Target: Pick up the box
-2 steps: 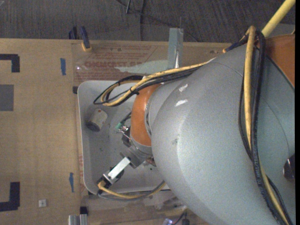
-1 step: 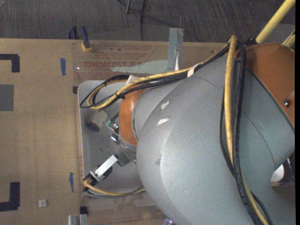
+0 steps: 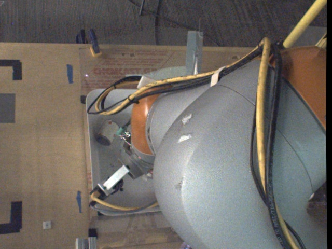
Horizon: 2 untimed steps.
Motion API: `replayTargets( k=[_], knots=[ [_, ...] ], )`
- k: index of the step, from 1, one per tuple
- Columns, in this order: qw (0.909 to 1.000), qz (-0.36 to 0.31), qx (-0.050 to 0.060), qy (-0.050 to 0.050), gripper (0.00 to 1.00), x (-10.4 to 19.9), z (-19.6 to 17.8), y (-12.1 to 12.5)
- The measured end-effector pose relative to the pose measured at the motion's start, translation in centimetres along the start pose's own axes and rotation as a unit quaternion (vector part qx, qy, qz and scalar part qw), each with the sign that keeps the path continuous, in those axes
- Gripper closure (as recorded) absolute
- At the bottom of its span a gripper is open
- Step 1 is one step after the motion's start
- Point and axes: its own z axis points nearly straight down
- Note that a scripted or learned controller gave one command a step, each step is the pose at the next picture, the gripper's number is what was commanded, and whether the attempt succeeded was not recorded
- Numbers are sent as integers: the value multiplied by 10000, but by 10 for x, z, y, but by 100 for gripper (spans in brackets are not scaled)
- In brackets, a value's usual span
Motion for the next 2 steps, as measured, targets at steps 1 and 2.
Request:
replayTargets(
  k=[1, 2],
  knots=[
    [10000, -6, 2, -3, 0, 0, 0, -1],
    [9960, 896, -1, 3, 0, 17, 14, 15]
  ],
)
